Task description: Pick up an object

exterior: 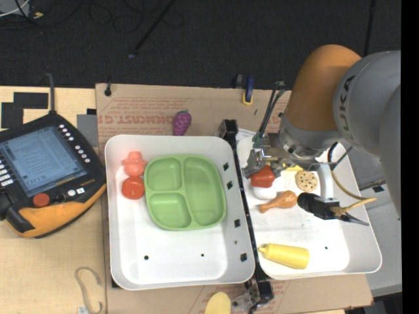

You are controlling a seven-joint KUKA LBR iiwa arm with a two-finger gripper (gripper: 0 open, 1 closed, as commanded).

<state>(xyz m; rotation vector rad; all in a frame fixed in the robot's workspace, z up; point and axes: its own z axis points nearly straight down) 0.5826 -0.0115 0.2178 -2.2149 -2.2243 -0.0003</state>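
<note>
Camera view: my claw (262, 165) is low in the right bin (366, 254), at its far left corner. Directly beneath it sits a red-and-white toy (264, 180); I cannot tell whether the claw is wide, narrow, or gripping. Just right of the claw: a cookie (306, 179). Nearer the camera: a drumstick (280, 201), then a yellow bottle (285, 255). Left, in the other bin (170, 260): green tray (184, 192), tomato (133, 188). Judgement: approach done; grasp and lift not yet confirmed.

Red-and-white toy (264, 182), right bin (366, 257)
</note>
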